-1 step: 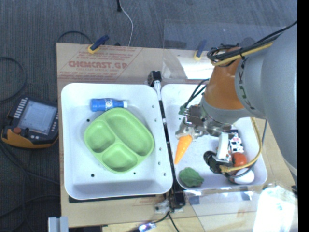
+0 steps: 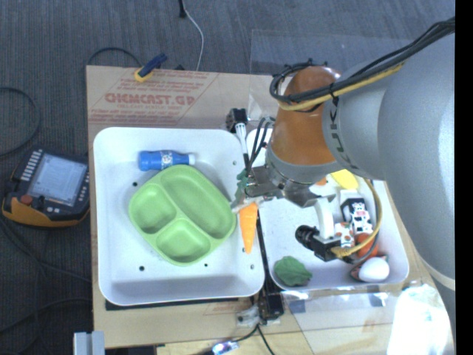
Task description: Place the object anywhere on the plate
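We are looking down on two white bins. In the left bin (image 2: 111, 272) a green three-compartment plate (image 2: 181, 213) is lying near the middle, and a blue bottle (image 2: 164, 159) is lying on its side just behind it, toward the far edge. An orange carrot (image 2: 248, 226) is hanging over the divide between the bins, its top at the gripper (image 2: 251, 192), just beside the plate's right rim. In the right bin (image 2: 395, 268) we are seeing a green leafy toy (image 2: 293, 271) near the front edge, a white egg (image 2: 374, 270) at the front right corner, and a yellow block (image 2: 344, 178) beside the arm.
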You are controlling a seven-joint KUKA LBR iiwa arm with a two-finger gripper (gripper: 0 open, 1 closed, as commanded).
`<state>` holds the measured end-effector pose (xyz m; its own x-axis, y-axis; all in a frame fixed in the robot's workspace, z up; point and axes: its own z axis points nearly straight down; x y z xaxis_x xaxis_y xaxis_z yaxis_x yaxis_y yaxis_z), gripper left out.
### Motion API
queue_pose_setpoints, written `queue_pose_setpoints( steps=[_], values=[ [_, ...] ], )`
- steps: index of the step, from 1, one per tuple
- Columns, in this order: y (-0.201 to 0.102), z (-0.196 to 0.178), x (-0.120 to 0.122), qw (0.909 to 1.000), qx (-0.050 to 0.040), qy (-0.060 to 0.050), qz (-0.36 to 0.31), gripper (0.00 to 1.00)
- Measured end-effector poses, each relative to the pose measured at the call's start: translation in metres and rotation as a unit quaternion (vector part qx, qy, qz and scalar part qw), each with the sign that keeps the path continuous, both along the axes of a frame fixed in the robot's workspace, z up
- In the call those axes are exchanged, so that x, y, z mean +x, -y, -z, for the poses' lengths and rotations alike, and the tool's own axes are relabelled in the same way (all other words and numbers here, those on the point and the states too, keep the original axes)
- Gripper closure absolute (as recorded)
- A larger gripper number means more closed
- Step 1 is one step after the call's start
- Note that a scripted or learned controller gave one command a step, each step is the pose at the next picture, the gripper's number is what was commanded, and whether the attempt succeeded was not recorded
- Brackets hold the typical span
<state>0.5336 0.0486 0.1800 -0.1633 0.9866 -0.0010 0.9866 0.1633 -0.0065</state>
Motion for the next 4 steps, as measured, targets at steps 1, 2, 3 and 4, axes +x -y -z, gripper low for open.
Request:
queue_pose_setpoints(
  steps=[1, 2, 3, 4],
  values=[
    [0.001, 0.000, 0.000, 1.0000, -0.0005, 0.000, 0.001, 0.00],
    [0.001, -0.006, 0.001, 1.0000, -0.0019, -0.003, 0.000, 1.00],
    [-0.032, -0.053, -0.011, 0.9977, -0.0007, 0.001, 0.067, 1.00],
    [-0.127, -0.083, 0.006, 0.9954, -0.0007, 0.001, 0.096, 1.00]
  ],
)
